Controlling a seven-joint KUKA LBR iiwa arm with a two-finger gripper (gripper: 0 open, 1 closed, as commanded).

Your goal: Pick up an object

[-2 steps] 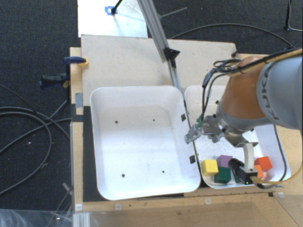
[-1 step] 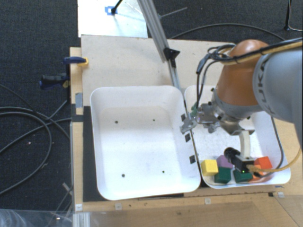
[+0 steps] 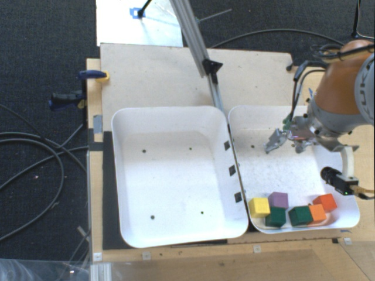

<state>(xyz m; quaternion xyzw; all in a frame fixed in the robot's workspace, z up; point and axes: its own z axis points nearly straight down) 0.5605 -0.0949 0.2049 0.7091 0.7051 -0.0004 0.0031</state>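
Several small blocks lie bunched along the front rim of the right bin (image 3: 258,157): a yellow block (image 3: 259,206), a purple block (image 3: 279,199), two green blocks (image 3: 275,217) (image 3: 299,215), an orange block (image 3: 317,213) and a red-orange block (image 3: 326,202). My gripper (image 3: 287,144) hangs over the middle of that bin, well behind the blocks. It is open, its grey fingers (image 3: 273,140) spread apart with nothing between them.
The left bin (image 3: 170,174) sits beside the right one, sharing a raised wall with black markers (image 3: 231,170). A slanted metal pole (image 3: 193,31) crosses the back of the bench. A blue clamp (image 3: 88,75) grips the left bench edge. Cables lie on the floor at left.
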